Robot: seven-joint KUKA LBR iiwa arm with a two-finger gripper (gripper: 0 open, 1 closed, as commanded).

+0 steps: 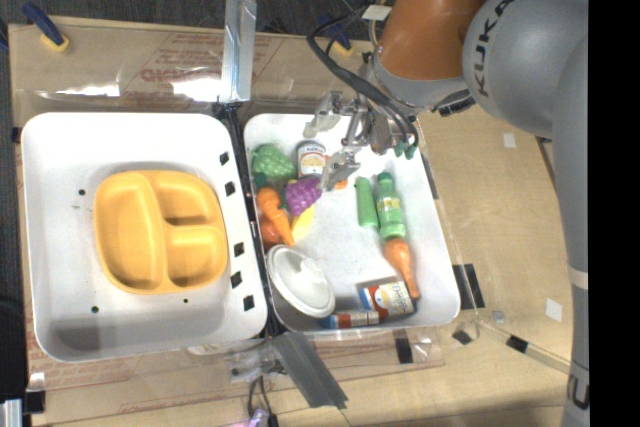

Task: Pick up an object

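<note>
Over the far end of the right bin (pixel 440 245), the gripper (pixel 352 140) hangs low among the toys, its metal fingers pointing down toward the bin floor. From where I stand I cannot tell whether the jaws are spread or pressed together; the linkage and cables crowd that spot, and nothing is plainly caught between them. Just below the fingertips a small orange piece (pixel 338 179) lies on the white floor, close to or touching them. Just beside the gripper on its left stands a small can (pixel 311 158), and left of that sits a green broccoli (pixel 269 161). Below the can lies a purple bunch of grapes (pixel 303 194) with a yellow piece (pixel 303 224) against it, and an orange carrot (pixel 272 214) runs along the bin's left wall. To the right of the orange piece a green bottle (pixel 387 207) lies lengthwise, with a second carrot (pixel 401 266) below it. At the near end rest a white lidded pot (pixel 299 287) and a labelled can (pixel 385 297) on its side.

The left bin (pixel 50 155) carries a yellow divided tray (pixel 160 230) near its middle. Above the gripper, the arm (pixel 520 35) rises grey, with its orange band (pixel 430 20) bulking over the bin's far rim.
</note>
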